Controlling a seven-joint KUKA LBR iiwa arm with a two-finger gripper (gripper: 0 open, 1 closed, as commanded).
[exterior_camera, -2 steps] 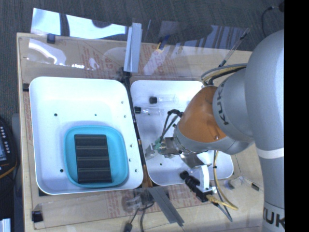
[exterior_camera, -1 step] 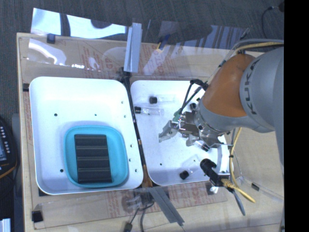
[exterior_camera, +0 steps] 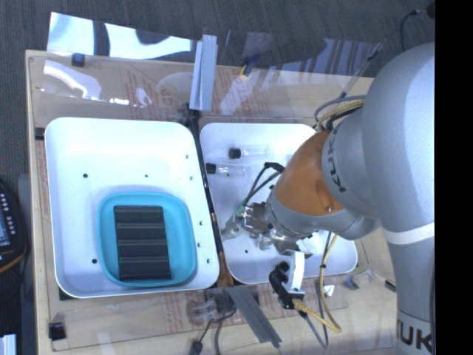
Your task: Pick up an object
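The pincer (exterior_camera: 247,217) sat low in the right bin (exterior_camera: 222,135), hidden under the orange band and wrist hardware, so whether it was wide, narrow or holding anything could not be told. At about twelve o'clock from it, near the bin's far wall, lay a small clear object with a dark cap (exterior_camera: 235,153), and just below that, at about eleven o'clock from the pincer, a second clear piece with a dark end (exterior_camera: 225,169) beside the bin's left wall. Both looked light, stiff and smooth, probably slippery plastic that could squirt out of a pinch or roll; taking either across its short width near the middle seemed the safest hold, and the one by the wall left little room for a finger. Farther out at nine o'clock, in the left bin (exterior_camera: 74,146), a shallow blue tray (exterior_camera: 109,231) with a dark ribbed insert (exterior_camera: 140,242) rested flat; it looked rigid and broad, better gripped by its raised rim than across its body. Both bins stood on the desk (exterior_camera: 44,72)
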